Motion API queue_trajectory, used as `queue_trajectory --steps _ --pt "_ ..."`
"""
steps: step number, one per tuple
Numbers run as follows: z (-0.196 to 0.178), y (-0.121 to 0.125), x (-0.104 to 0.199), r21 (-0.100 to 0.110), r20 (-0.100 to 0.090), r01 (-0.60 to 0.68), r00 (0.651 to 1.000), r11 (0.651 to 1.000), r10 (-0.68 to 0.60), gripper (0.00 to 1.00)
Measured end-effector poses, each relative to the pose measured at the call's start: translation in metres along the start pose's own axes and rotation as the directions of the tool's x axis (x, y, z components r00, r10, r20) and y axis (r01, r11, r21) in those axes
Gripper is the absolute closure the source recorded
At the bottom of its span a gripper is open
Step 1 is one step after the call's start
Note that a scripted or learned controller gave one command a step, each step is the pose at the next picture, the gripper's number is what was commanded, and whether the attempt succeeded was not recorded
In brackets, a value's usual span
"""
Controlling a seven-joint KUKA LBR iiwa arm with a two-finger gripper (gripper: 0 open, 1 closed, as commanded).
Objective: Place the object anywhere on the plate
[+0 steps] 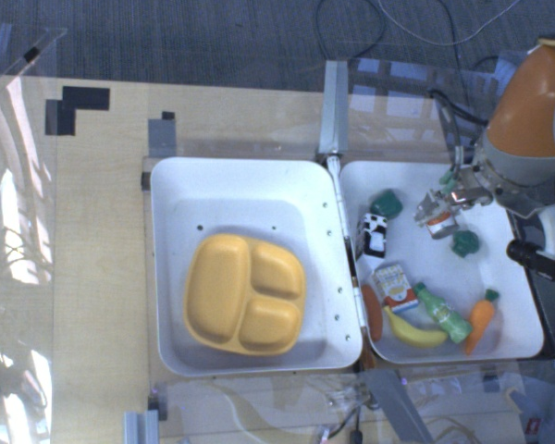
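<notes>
Fingers apparently spread, the metal two-finger gripper (437,216) hovers just beside the small dark-green broccoli-shaped toy (464,242), risking a missed grasp, well apart from the yellow divided plastic plate (244,292).

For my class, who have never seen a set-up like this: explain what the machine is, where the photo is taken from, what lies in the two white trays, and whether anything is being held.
This is one photo from a camera fixed above a wooden bench, looking down at a slant. The grey robot arm with an orange band reaches in from the right; its metal claw hangs over the right white bin.

The left white bin holds a yellow plastic plate with three compartments. The right bin holds toy foods: two dark green pieces, a black-and-white carton, a small printed box, a yellow banana, a green bottle, an orange carrot and a red sausage.

Nothing is visibly held, and whether the claw is open is unclear.
</notes>
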State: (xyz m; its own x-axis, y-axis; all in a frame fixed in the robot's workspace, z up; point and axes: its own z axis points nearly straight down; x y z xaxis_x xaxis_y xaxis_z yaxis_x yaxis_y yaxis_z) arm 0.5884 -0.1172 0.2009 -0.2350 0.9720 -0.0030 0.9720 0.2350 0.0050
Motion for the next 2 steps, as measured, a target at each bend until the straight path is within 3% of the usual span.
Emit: queue_trajectory --steps 1,2 --pt "-0.089 0.012 0.022 -0.003 0.000 0.045 0.999 0.999 -0.045 1.00" --pt "-0.095 0.063 0.037 -0.001 0.000 -0.077 0.997 0.997 0.077 1.00"
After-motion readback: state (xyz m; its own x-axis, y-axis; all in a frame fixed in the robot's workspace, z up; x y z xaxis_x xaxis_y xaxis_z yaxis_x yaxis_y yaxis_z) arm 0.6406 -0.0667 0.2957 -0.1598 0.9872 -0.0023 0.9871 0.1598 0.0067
